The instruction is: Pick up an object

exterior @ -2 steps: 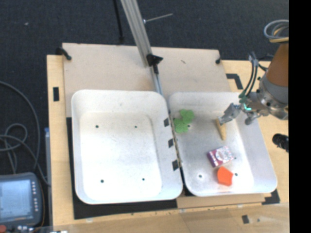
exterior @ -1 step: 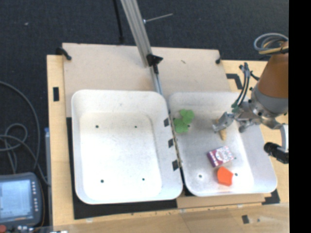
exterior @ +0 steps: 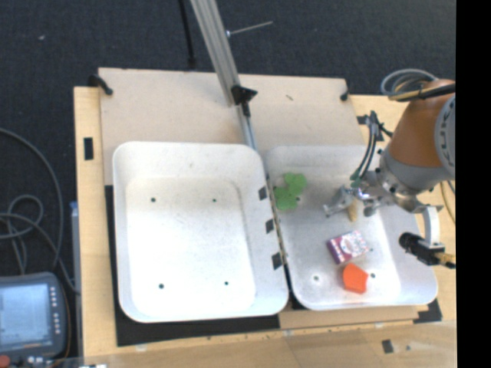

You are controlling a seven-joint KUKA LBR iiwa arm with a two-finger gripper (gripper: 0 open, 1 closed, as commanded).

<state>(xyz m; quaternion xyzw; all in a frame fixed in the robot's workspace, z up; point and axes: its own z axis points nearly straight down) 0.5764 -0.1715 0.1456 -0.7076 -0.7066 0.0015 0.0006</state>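
The gripper (exterior: 349, 203) hovers over the right white bin (exterior: 307, 167), its grip impossible to judge, above a purple-white packet (exterior: 347, 246) and orange block (exterior: 354, 278); a green toy (exterior: 289, 191) lies by the bin's left edge.

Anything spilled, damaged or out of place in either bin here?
Nothing stands out. The green toy, purple packet and orange block lie apart inside the right bin, with the gripper above them.

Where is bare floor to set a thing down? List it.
Left bin: bare floor, wall to wall. Right bin: free patch between green object and purple packet. Crowded near the gripper, packet and orange block.
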